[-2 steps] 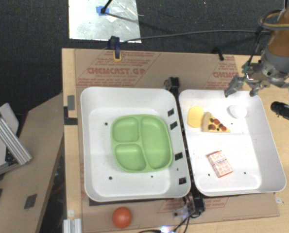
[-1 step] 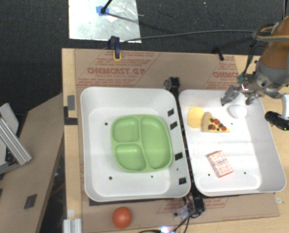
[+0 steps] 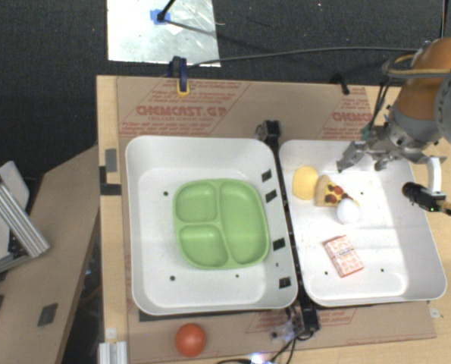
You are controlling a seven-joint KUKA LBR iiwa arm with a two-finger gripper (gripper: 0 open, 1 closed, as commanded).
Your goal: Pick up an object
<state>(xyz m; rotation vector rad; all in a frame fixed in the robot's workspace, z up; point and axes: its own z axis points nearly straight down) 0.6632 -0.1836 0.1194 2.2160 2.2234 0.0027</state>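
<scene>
The right bin (image 3: 407, 279) holds a yellow rounded object (image 3: 305, 182), a small pizza-slice toy (image 3: 331, 193), a white egg (image 3: 348, 211) and a red and white box (image 3: 343, 255). The first three lie close together near the bin's back left, and the box lies alone toward the front. My gripper (image 3: 361, 164) hangs over the back of this bin, to the right of and behind the yellow object. It is open with nothing between its fingers.
The left bin (image 3: 145, 203) carries a green divided plate (image 3: 220, 223). An orange ball (image 3: 190, 339) rests on the bench in front of the left bin. A black divider (image 3: 283, 226) with clips runs between the bins.
</scene>
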